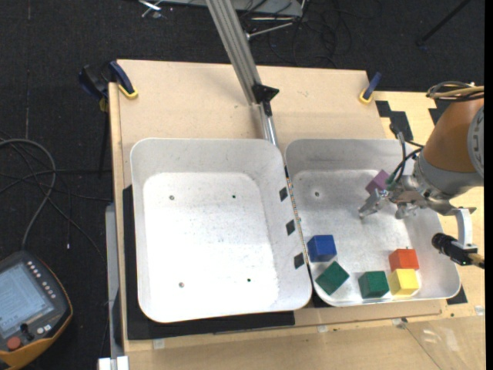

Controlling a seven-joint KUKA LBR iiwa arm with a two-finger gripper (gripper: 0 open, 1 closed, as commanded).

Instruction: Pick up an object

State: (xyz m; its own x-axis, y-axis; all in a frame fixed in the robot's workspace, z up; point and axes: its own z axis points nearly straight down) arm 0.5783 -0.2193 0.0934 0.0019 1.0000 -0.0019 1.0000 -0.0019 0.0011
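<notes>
Over the right bin [308,154], the gripper [383,201] is hanging at the end of the arm [454,149], with a purple block [378,181] sitting just at its upper edge. Whether that block is being pinched or is merely lying beside the fingers, I cannot tell, and the jaws' spread is not readable from this angle. My judgement is that the grasp step is under way. The next move is calling for a clean lift that proves the hold. Along the bin's near side a blue block [322,246], a dark green block [332,277], a green block [373,284], a yellow block [404,282] and an orange block [404,259] are resting. The left bin [204,230] is lying beside it, rims touching.
</notes>
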